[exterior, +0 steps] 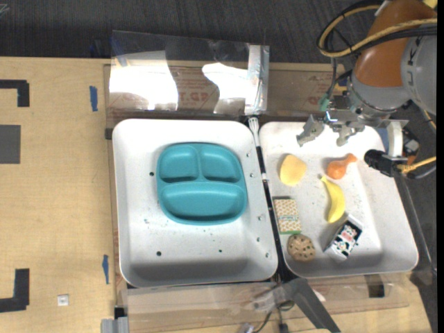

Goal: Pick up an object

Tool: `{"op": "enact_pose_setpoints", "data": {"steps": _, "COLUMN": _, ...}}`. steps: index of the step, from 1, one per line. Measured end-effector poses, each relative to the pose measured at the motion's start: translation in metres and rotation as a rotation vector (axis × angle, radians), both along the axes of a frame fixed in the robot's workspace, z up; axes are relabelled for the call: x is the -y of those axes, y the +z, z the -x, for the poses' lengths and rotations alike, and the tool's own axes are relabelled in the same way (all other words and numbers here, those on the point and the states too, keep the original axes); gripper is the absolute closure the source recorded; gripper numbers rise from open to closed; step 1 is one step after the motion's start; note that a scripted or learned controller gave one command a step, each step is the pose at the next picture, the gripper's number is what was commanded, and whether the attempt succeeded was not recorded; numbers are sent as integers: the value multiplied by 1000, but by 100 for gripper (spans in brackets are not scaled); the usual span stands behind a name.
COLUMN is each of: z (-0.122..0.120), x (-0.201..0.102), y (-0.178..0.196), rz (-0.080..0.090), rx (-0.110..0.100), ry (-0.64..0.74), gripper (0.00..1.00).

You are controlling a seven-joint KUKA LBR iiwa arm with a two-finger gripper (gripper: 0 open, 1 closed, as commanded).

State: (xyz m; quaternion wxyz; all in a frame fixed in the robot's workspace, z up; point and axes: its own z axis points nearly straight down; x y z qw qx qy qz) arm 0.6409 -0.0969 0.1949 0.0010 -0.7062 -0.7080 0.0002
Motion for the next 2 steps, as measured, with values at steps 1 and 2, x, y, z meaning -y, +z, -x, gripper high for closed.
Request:
{"op": "enact_pose_setpoints", "data": {"steps": 1, "z": 17, "x": 74, "y": -108, "rz": 4, "rx": 6, "ry": -43, "gripper": 0}}
{"op": "enact_pose_setpoints", "data": {"steps": 2, "z": 14, "x": 71, "y": -96, "rz": 4, "rx": 12, "ry": -39, "gripper": 100}}
